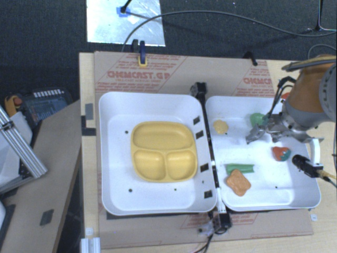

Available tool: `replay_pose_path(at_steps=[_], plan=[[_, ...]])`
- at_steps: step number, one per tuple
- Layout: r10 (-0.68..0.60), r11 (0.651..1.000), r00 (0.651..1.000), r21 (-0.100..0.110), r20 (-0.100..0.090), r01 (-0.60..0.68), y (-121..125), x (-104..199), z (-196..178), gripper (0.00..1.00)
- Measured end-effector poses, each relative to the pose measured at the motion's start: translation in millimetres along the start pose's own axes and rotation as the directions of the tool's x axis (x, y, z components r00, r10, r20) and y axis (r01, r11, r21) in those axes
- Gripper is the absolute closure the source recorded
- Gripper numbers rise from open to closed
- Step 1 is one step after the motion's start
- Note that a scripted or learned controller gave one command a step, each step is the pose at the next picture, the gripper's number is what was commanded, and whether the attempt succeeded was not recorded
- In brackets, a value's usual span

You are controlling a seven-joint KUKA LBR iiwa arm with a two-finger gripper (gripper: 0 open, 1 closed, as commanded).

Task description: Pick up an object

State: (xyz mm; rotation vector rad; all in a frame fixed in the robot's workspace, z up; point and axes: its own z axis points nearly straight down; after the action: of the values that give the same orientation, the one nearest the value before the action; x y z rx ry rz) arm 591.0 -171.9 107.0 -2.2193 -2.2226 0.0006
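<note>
Two shallow white bins of smooth plastic are set side by side on a brown printed board (158,73). The left bin (113,141) is taken up by a yellow tray (163,151). The tray is matte and rounded at the corners, and it is divided into one long compartment above two smaller ones.

Five small things are scattered in the right bin (274,194). A pale disc (220,126), roundish and cream-yellow, is seen near the bin's upper left corner. A green lump (257,118) lies toward the far wall. Its lower edge is met in the view by the gripper (256,135), so its outline is hard to make out. A green strip (239,168), flat and narrow, is laid with its long axis across the view, left to right, one end pointed at the divide between the bins. Just below it, touching or nearly so, lies an orange piece (238,183), irregular and lumpy, with its longer axis slanted from upper left to lower right. A red piece (280,153) with a teal patch lies apart to the right, too small for its shape to be read.

The gripper, of grey metal, is seen over the right bin just below the green lump. It is carried by the arm (310,96), which is cut off at the right edge. Whether the gripper is spread or pressed together cannot be told.
</note>
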Motion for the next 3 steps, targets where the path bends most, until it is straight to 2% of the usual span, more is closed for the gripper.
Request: replay_pose_path(at_steps=[1, 2, 3], plan=[[0.0, 1.0, 1.0, -0.005, 0.002, 0.0, 1.4, -0.5, -12.7, 1.0], [0.002, 1.0, 1.0, -0.006, 0.002, -0.002, 1.2, -7.3, -58.5, 1.0], [-0.003, 1.0, 1.0, -0.008, 0.003, 0.003, 13.2, -7.9, -114.1, 1.0]])
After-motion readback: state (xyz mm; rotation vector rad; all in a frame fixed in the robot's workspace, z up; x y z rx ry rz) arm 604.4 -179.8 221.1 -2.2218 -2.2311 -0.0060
